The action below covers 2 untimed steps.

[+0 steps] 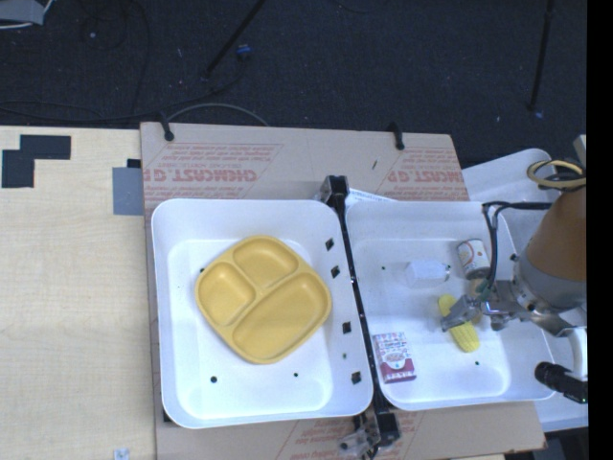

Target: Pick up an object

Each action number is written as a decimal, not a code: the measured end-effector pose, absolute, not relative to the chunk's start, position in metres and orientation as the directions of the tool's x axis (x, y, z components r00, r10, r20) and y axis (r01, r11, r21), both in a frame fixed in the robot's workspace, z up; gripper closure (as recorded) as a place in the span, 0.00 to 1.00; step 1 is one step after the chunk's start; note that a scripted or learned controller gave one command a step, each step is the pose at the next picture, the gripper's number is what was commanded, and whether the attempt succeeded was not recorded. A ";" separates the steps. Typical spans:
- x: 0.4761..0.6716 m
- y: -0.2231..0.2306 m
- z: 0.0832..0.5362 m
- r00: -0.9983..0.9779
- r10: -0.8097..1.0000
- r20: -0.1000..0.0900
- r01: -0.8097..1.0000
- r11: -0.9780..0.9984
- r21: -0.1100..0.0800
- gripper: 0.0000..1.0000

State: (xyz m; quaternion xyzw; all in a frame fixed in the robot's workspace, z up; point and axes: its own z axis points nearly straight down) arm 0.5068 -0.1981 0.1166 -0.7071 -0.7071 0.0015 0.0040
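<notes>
The gripper point(467, 312) sits low in the right white plastic bin point(426, 391), at about three o'clock of the view, hard against a small yellow plastic toy piece point(462, 330) that lies at roughly four o'clock of the bin's middle. Whether the gripper is spread or pinching the toy I cannot tell — the metal parts blur into the yellow.

The toy looks light, stiff and smooth, so probably a little slippery; it would likely be taken best across its narrow middle, with the fingers square to its long axis.

Other things share that bin: a small red-and-white printed card packet point(394, 356) at seven o'clock, whose print is too small to read, a clear, pale plastic piece point(426, 272) near twelve o'clock, and a small whitish ring-like item point(470, 253) at one o'clock.

The left white plastic bin point(182, 391) holds a yellow three-compartment plastic tray point(263, 298) — broad, rigid, awkward for two fingers.

The brown cardboard sheet point(287, 166) under the bins carries reddish lettering that I cannot read reliably from this angle.
</notes>
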 end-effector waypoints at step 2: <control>0.507 -0.198 0.099 0.004 1.000 0.001 1.000 -0.004 -0.001 1.00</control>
